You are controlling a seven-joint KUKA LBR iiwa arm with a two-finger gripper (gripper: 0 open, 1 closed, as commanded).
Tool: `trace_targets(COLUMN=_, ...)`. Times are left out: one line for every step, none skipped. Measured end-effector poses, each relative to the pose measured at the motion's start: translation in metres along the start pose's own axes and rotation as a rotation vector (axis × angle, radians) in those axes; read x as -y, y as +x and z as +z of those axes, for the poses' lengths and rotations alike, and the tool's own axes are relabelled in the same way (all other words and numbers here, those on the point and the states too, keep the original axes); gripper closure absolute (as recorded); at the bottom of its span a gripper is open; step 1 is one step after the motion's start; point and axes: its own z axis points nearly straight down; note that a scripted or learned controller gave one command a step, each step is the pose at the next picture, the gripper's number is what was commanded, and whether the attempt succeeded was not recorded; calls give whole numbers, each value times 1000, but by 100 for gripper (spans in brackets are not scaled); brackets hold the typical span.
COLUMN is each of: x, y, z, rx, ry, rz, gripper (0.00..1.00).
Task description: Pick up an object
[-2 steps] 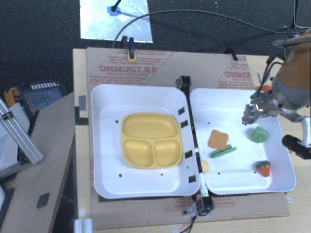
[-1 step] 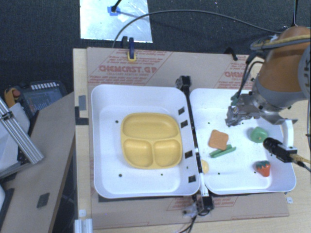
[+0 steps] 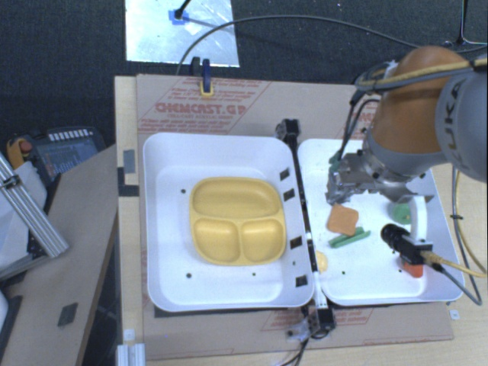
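Note:
In the right bin [image 3: 366, 284] lies an orange square piece [image 3: 343, 219], with a green pod-shaped piece [image 3: 349, 239] just below it. A small yellow piece [image 3: 322, 262] rests against that bin's left wall. My gripper [image 3: 341, 195] hangs just above the upper edge of the orange piece, and nothing can be seen held in it. A green thing [image 3: 402, 212] and a white bar [image 3: 418, 218] lie to the right, partly hidden under the arm.
The left bin [image 3: 164, 204] holds a yellow divided plate [image 3: 236, 219]. A black divider rail [image 3: 297, 204] runs between the two bins. The grey and orange arm [image 3: 415, 105] covers the right bin's upper right part.

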Motion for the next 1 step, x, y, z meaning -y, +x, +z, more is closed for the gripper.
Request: trace_targets(x=8, y=44, z=12, rx=1, ry=0, rz=1, gripper=100)
